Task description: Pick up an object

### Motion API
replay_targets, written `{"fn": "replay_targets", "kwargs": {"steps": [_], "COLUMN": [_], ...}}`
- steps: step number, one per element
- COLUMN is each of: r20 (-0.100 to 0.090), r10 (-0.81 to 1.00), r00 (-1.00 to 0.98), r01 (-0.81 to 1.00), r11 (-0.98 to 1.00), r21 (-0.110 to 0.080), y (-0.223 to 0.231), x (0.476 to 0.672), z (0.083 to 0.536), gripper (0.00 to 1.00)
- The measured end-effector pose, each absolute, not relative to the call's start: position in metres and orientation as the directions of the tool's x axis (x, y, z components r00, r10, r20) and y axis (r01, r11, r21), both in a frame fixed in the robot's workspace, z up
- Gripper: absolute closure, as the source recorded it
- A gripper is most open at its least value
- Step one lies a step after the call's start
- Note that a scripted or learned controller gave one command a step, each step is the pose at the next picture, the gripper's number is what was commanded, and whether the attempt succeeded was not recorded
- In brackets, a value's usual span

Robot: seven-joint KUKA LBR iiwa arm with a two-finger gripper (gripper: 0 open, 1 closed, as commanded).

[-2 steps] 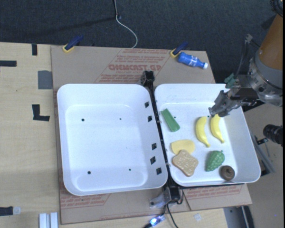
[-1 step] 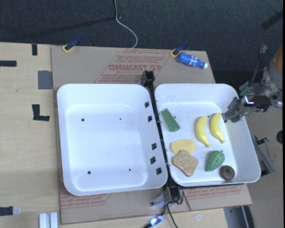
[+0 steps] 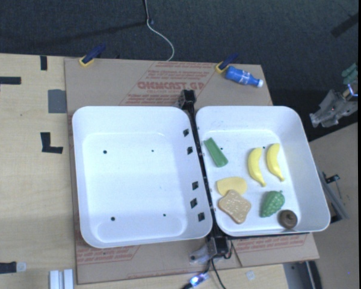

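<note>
Bananas (image 3: 256,165) lie as a pair at the right bin's (image 3: 301,125) three o'clock, nearly touching. Toast (image 3: 234,206) overlaps a yellow slice (image 3: 231,186) at seven o'clock, with a green berry (image 3: 272,203) and brown ball (image 3: 287,219) crowded at five. The gripper (image 3: 328,112) hangs outside the bin's two o'clock corner; spread or pressed together, I cannot tell. Risk, I'd say: dropping into a cluster and pinching two items, or nudging one away.

Both bins (image 3: 132,116) look like smooth matt white plastic, sitting on plain brown cardboard (image 3: 168,80); the bananas (image 3: 266,163) at 3 o'clock are glossy plastic.
</note>
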State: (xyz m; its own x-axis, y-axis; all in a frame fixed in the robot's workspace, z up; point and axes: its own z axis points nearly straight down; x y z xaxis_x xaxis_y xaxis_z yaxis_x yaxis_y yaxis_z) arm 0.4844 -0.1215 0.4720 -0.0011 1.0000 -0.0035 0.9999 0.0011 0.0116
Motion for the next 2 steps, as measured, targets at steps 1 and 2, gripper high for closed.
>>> {"fn": "replay_targets", "kwargs": {"steps": [1,2], "r20": [0.000,0.002], "r10": [1.000,1.000], "r00": [-0.003,-0.005], "r01": [1.000,1.000], "r11": [0.003,0.005], "r21": [-0.003,-0.014], "y": [-0.090,-0.038], "x": [0.484,0.482], "z": [0.441,0.321], "gripper": [1.00,1.00]}}
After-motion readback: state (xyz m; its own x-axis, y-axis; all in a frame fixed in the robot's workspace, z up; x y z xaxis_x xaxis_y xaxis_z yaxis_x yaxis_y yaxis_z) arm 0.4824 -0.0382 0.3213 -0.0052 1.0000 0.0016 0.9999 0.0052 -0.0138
